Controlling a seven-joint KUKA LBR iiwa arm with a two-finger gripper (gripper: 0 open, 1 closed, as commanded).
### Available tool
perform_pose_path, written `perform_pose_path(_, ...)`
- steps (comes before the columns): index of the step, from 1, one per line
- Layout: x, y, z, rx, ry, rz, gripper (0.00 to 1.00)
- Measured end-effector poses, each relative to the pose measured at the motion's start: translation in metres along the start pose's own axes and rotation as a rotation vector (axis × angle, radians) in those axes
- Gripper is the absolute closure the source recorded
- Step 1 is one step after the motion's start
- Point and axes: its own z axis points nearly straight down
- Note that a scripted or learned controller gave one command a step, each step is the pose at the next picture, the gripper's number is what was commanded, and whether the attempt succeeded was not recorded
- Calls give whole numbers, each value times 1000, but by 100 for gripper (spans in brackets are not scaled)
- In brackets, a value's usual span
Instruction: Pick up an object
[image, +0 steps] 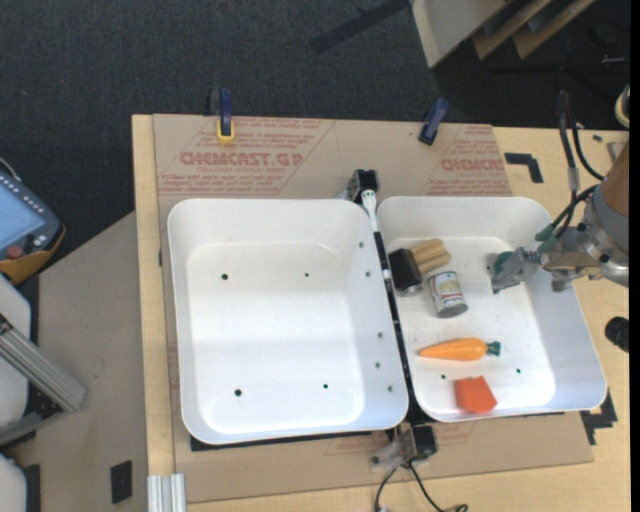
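The right bin (570, 330) holds several objects. A black block (404, 268) lies against its left wall, touching a tan cylinder (431, 254). Below them stands a small can (449, 294). Nearer the front lie an orange carrot (457, 350) with a green tip and an orange-red block (476, 394). My gripper (506, 270) reaches in from the right and hangs over the bin's right half, a short way right of the can. It looks open, with nothing between its fingers.
The left bin (200, 300) sits beside the right one, with a black divider strip (385, 290) between them. Both rest on a cardboard sheet (300, 150) held by clamps at the back. Cables hang at the far right.
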Motion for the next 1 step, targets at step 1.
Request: perform_pose_path(1,67,-27,-76,8,6,-6,0)
